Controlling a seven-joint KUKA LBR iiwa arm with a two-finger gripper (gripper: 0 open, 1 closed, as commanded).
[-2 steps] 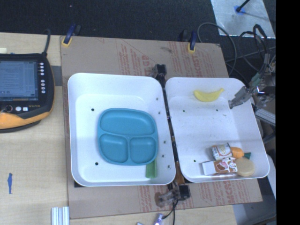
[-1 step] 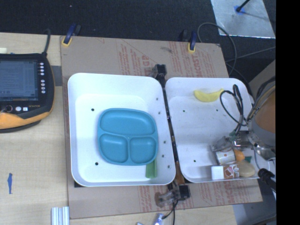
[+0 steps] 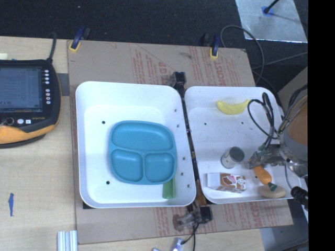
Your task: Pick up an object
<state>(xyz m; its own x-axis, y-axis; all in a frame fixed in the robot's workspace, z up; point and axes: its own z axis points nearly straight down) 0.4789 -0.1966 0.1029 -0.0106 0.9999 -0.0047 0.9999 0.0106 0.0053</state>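
My gripper (image 3: 263, 158) hangs low over the right side of the right bin (image 3: 209, 101), reaching in from the right edge. Just below it lies an orange carrot-shaped object (image 3: 263, 174), and beside that a beige oval piece (image 3: 272, 192) rests against the bin's front right corner. A small grey can (image 3: 232, 156) lies just left of the gripper. A white packet with a brown picture (image 3: 228, 181) lies flat along the front wall. A yellow banana (image 3: 232, 106) lies near the back wall.
The left bin (image 3: 91, 140) holds a blue divided plate (image 3: 142, 151) and a green piece (image 3: 168, 189) at its front right. Black cables (image 3: 260, 114) loop over the right bin's back right corner. A teach pendant (image 3: 26, 101) lies left of the bins.
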